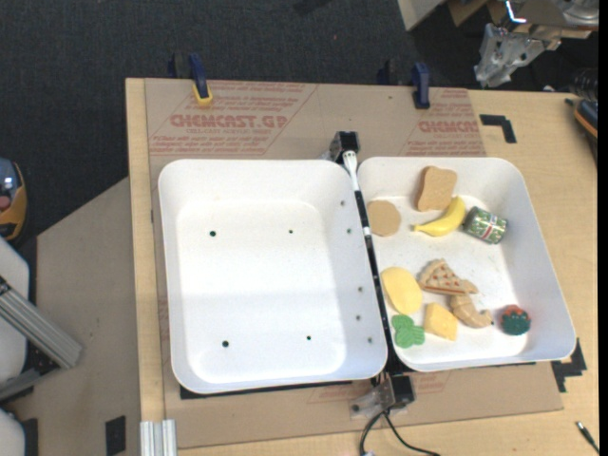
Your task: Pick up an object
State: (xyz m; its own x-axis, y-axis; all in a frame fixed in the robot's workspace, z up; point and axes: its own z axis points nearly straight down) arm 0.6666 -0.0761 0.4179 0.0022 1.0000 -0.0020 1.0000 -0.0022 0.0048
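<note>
The right bin [532, 218] holds several toy foods: a bread slice [436, 188], a round cookie [384, 218], a banana [445, 219], a green can [485, 225], a yellow fruit [402, 290], a pizza slice [446, 277], a croissant [470, 312], a cheese wedge [439, 322], a green leafy piece [408, 332] and a red and green berry [514, 320]. My gripper [503, 60] hangs at the top right, beyond the far edge of the bench, well above and behind the right bin. Nothing is seen in it.
The left bin [180, 255] lies beside the right one, their rims touching along the middle. Two blue clamps [199, 76] [419, 82] stand at the board's far edge. A cable [385, 426] trails off the near edge.
</note>
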